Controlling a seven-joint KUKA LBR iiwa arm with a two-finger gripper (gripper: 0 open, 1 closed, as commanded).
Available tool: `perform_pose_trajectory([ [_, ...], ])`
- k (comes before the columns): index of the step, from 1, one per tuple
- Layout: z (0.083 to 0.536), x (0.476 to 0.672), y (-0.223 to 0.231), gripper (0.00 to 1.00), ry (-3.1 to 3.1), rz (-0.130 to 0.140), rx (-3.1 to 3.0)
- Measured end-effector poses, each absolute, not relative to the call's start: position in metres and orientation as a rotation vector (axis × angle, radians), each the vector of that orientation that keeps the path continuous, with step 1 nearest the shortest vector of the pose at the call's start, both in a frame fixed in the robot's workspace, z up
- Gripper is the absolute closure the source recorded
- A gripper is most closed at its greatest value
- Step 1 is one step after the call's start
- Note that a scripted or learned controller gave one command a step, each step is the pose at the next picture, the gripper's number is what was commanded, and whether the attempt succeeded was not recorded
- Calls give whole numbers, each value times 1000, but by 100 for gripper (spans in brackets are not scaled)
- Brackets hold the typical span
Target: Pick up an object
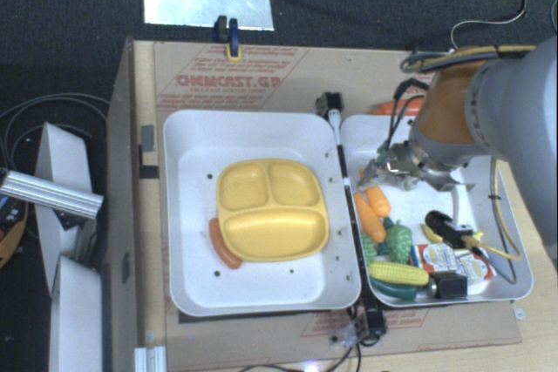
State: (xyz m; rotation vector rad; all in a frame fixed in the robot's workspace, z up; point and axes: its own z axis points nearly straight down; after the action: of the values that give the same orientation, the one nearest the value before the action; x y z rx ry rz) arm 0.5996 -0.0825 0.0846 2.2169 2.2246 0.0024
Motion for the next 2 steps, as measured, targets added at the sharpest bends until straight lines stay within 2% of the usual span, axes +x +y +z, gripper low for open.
perform_pose_trajectory([
  [2,84,581,-83,0,2222,1,2220],
])
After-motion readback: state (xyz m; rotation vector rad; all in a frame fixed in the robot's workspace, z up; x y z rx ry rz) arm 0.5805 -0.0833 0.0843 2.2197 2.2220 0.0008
